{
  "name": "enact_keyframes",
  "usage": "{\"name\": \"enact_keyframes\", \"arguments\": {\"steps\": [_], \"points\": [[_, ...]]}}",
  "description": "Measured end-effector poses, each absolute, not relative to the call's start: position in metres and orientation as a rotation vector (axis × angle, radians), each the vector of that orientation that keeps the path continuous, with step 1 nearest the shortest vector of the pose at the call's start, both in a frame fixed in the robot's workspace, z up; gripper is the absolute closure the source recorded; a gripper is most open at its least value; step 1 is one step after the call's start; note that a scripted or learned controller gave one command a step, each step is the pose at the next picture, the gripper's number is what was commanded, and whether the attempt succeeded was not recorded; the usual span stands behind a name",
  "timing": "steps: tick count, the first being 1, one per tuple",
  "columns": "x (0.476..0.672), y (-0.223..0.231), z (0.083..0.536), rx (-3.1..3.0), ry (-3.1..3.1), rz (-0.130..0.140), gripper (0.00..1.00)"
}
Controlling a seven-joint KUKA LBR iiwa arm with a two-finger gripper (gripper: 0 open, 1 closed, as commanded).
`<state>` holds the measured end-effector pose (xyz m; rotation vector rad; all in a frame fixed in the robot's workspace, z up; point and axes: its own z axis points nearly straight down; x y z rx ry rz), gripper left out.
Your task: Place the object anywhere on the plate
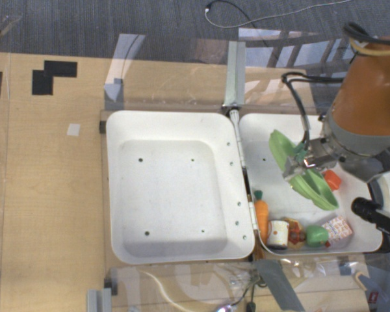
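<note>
Two white bins (172, 187) on worktop (45, 194). Right bin: one carrot (262, 217), one green leafy toy (305, 171), a few small items. Pincer (310, 162) above leafy toy; grip state unclear.

One fixed camera looks down from above the counter (45, 194) at a slant — far enough back to take in both white bins, the left bin (175, 187) and the right bin (266, 135), with grey floor (117, 5) along the top edge.
</note>
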<state>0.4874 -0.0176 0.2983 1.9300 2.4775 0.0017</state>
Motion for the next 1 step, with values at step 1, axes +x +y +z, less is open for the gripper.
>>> {"name": "enact_keyframes", "arguments": {"steps": [1], "points": [[0.4864, 0.0274, 0.2631, 2.267, 2.180, -0.004, 1.00]]}}
